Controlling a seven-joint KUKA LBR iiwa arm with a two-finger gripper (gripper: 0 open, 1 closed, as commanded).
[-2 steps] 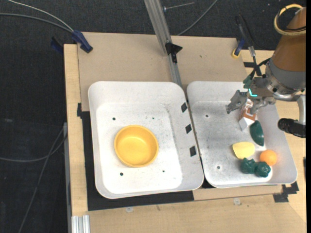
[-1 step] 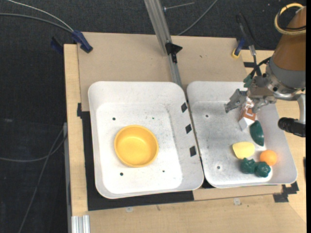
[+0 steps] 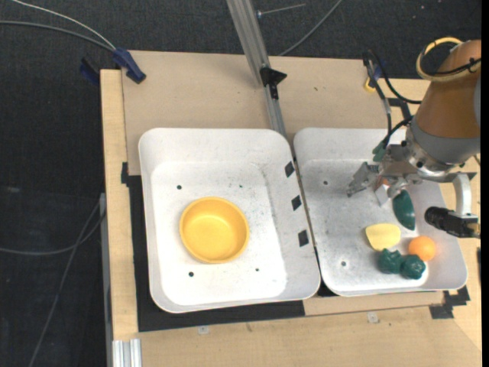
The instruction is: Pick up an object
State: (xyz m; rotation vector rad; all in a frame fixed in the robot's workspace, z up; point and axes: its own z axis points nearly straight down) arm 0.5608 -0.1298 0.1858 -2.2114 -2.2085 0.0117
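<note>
One round yellow plastic bowl (image 3: 214, 228) sits in the left white bin (image 3: 164, 159); four small toys cluster at the right bin's (image 3: 328, 147) four o'clock. The tool (image 3: 372, 186) is spread above the pale wooden worktop (image 3: 199, 90).

A pale wooden bench (image 3: 199, 82) fills the middle of the frame, sitting on dark carpet (image 3: 46, 167). Two white bins lie side by side on it: the left bin (image 3: 164, 281) at centre-left, the right bin (image 3: 336, 151) at centre-right, their inner rims just touching. A metal rail (image 3: 248, 29) slants down from the top centre to the gap between them. At the upper left, a blue clamp (image 3: 128, 65) grips the bench corner, with thin cables (image 3: 61, 21) trailing across the carpet.
</note>
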